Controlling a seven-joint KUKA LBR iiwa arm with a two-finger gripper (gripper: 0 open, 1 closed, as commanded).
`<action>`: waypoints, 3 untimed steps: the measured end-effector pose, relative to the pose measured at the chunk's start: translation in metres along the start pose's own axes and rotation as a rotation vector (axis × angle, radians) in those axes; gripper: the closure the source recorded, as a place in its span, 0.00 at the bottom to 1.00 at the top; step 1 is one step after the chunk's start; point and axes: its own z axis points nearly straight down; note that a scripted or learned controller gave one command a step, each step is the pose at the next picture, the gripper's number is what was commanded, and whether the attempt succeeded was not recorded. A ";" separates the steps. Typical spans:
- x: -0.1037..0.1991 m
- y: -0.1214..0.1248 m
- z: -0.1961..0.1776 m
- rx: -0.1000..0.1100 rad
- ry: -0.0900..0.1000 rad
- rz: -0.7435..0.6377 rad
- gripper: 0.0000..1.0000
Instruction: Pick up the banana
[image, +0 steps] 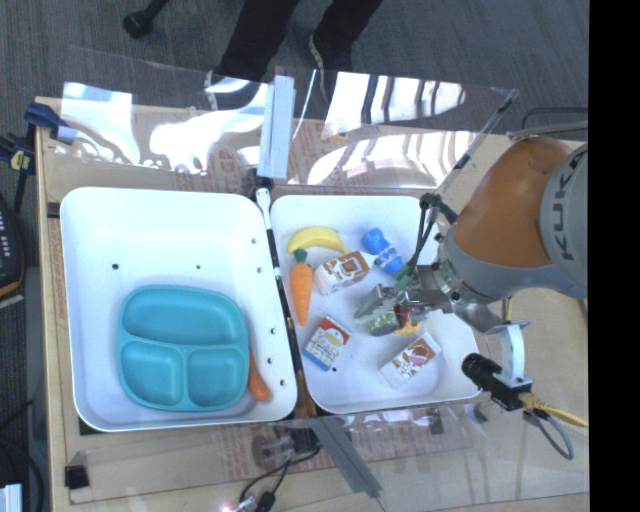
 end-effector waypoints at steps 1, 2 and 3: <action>-0.033 0.066 0.043 0.001 -0.001 0.209 0.00; -0.003 0.136 0.108 -0.001 0.000 0.284 0.00; -0.026 0.177 0.128 -0.031 -0.008 0.092 0.00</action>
